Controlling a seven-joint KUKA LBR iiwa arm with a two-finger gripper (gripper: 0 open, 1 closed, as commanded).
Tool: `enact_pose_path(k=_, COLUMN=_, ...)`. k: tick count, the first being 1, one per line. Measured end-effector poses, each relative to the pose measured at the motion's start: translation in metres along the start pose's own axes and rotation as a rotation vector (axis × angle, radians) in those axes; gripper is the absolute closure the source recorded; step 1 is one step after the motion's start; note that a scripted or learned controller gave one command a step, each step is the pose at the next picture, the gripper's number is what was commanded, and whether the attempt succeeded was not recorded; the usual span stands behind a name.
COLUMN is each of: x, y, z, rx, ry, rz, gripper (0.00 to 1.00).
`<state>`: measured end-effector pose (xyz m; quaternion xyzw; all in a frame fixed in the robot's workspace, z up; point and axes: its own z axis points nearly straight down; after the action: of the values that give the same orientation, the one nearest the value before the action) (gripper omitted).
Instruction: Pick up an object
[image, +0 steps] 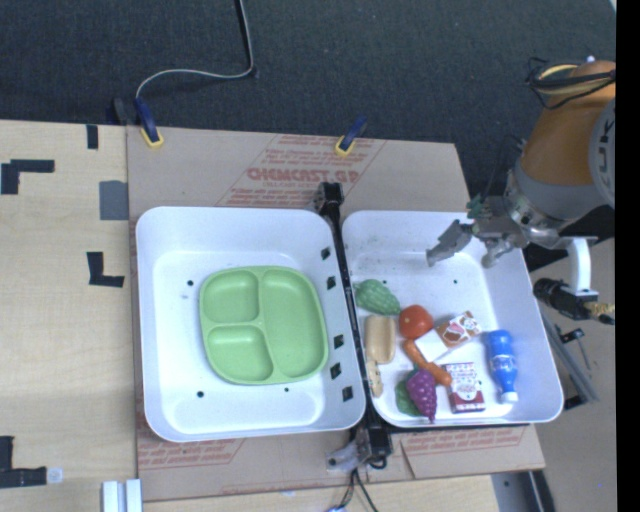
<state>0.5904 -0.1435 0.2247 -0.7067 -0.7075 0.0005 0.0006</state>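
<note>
Camera view from above: a wooden worktop (60, 330) carries two shallow white bins side by side. A left bin (165, 240) holds a green divided plate (264, 325). A right bin (535, 335) holds a cluster of small items near its front: a green leafy vegetable (377, 296), a bread roll (379, 339), a tomato (416, 321), purple grapes (423, 392) and a blue bottle (501, 364). The grey arm's claw (468, 246) hangs over the right bin's rear, fingers spread wide, gripping nothing, apart from the items.

Green divided plate (265, 325) lies in the left bin (160, 240).
</note>
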Motion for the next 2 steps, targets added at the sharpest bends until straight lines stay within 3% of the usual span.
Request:
enact_pose_path(k=1, x=0.037, y=-0.052, z=0.125, rx=0.003, ry=0.001, rz=0.001, gripper=0.0)
enact_pose_path(k=2, x=0.01, y=-0.042, z=0.136, rx=-0.006, ry=0.003, rz=-0.001, gripper=0.0)
